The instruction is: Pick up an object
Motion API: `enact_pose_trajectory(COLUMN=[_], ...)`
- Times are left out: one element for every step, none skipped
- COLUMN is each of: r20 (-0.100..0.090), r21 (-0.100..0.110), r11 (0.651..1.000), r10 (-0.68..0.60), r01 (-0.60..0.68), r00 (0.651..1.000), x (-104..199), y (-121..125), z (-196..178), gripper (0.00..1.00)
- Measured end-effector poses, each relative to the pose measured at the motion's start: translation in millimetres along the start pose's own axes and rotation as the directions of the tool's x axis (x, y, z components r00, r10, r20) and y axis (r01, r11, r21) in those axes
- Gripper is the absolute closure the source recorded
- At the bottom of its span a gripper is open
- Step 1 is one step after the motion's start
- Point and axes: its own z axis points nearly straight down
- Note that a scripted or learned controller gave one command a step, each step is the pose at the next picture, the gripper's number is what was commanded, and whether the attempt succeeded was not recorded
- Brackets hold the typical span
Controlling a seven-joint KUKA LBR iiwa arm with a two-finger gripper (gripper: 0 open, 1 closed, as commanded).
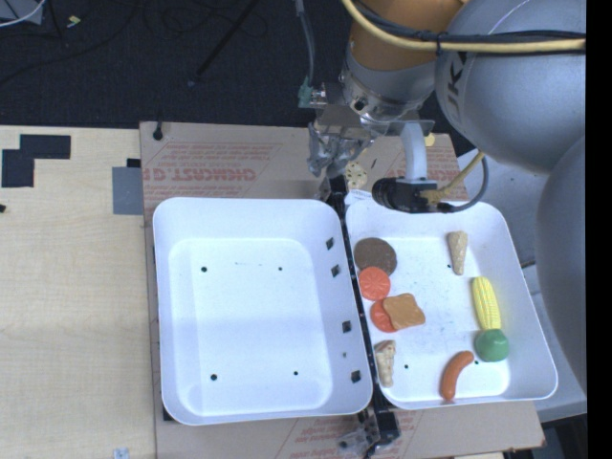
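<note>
Nearest the viewer, 2 shallow white bins are sitting side by side on a brown cardboard sheet [239, 165] printed with red lettering. The left bin [172, 352] is showing bare white floor with small dark holes. The right bin [531, 352] is holding every loose item.

Along its near edge, an orange sausage [455, 375] is lying just beside a green ball [492, 345], and a pale wedge-shaped piece [384, 360] is lying against the divider side. Further in, a yellow corn cob [486, 301] is lying lengthwise near the right wall. A toast-coloured slice [405, 310] is overlapping a red disc [382, 316], with a second red-orange disc [374, 282] touching it above. A dark brown disc [375, 253] is sitting next up, and a pale tan piece [458, 251] is resting near the far right corner. None of these pick items is lifted; all are resting on the bin floor.

Beyond the far rims, the gripper [330, 161] is hanging above the cardboard, near where the bins meet. Its fingers are blurring into dark metalwork, so I cannot tell whether they are parted or closed; nothing is visibly held. A spotted pale object [358, 173] beside it is too small to identify. A black cylindrical fitting [404, 195] is overhanging the right bin's far rim.

The grey arm [516, 55] is filling the upper right, cut off by the frame, hiding the bench behind.
</note>
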Motion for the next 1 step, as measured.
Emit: enact_pose_trajectory(r20=[-0.004], r21=[-0.003], r11=[1.000], r10=[0.001], r01=[-0.001], r00=[1.000], x=[36.7], y=[-39.0], z=[-31.2], gripper=[1.00])
